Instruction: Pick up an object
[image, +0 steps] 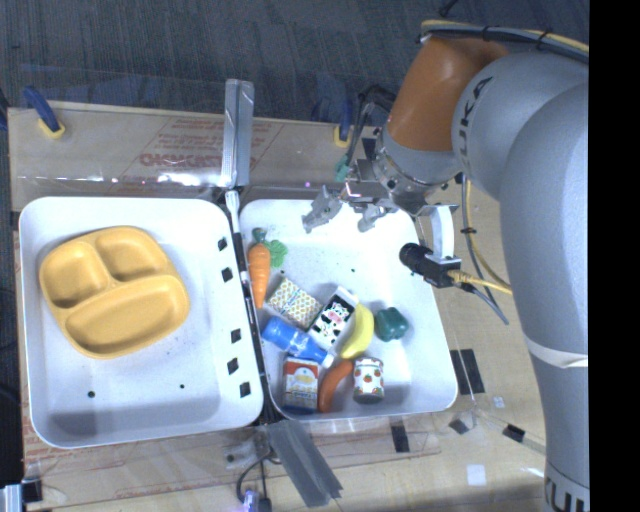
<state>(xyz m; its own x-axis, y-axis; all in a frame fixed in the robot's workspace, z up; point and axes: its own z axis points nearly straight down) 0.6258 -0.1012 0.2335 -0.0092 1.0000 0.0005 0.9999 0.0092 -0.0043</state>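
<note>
While the open, empty two-finger gripper (343, 213) hovers over the right white bin's (425, 300) bare far end, it should drop onto an outlying piece: the orange plastic carrot (259, 274) by the left wall. Nearer toys crowd together; the yellow divided plate (113, 289) fills the left bin (45, 400).

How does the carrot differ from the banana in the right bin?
The carrot is orange with a green top; the banana is yellow. The carrot is straight and lies against the bin's left wall; the banana is curved and sits mid-pile, beside the cow-patterned carton. Both lie in the right bin.
</note>
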